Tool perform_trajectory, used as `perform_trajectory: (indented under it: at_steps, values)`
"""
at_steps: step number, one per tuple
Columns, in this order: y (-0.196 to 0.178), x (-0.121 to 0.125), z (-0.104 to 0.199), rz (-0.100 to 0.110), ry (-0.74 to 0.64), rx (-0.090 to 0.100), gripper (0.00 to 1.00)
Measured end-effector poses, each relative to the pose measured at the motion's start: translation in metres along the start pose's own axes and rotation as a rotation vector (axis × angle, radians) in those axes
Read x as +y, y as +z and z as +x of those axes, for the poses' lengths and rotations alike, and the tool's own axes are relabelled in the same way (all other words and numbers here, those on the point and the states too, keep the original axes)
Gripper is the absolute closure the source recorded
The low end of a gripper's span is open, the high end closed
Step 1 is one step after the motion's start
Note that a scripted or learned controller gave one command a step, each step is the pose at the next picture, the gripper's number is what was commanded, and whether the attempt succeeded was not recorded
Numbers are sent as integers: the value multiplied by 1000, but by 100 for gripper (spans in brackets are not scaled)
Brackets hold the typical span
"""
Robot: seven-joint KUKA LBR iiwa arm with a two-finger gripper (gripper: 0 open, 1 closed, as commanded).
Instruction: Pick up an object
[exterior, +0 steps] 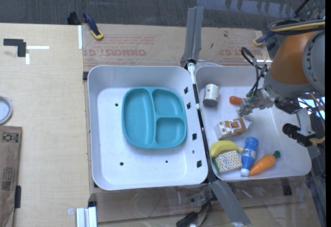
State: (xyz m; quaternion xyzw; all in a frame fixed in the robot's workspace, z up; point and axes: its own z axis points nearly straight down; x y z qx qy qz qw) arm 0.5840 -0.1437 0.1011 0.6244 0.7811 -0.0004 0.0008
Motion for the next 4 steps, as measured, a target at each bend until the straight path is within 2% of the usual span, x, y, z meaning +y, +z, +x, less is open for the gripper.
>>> perform_trajectory:
  at_steps: [1,2,3,4]
  values:
    - [0,0,0,0,0,0,0]
    - [-9,0,-1,-1,2,-1,100]
    - [-9,0,-1,-1,2,-1,0]
    - [10,23,-50,1,61,0,0]
